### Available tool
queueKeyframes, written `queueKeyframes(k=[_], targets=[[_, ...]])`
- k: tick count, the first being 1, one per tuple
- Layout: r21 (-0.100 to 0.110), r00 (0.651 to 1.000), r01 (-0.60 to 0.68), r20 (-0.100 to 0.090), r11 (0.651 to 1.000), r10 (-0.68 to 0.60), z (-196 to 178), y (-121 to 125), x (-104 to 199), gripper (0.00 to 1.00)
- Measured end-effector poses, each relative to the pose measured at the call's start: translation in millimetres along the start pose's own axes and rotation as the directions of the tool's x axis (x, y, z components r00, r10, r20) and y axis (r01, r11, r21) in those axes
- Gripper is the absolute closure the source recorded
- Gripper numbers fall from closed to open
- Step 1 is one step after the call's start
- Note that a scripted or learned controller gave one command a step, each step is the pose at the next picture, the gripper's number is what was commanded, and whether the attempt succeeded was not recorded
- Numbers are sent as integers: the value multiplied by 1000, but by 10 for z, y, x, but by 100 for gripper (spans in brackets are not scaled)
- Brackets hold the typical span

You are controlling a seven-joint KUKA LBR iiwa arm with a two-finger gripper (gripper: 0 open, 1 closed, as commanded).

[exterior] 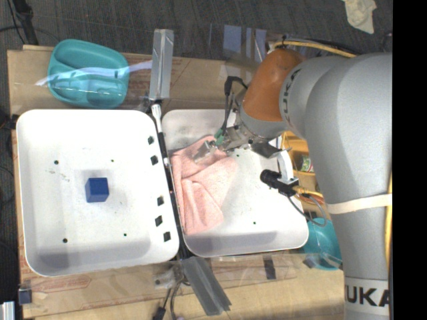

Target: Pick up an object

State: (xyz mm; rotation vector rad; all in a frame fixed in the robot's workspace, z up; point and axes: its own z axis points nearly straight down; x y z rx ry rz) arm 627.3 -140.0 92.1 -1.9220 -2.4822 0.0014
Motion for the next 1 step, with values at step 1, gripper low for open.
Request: queueKeyframes(k=[1], targets=[[-3, 999, 54, 2, 999, -54, -8, 360, 187, 0]])
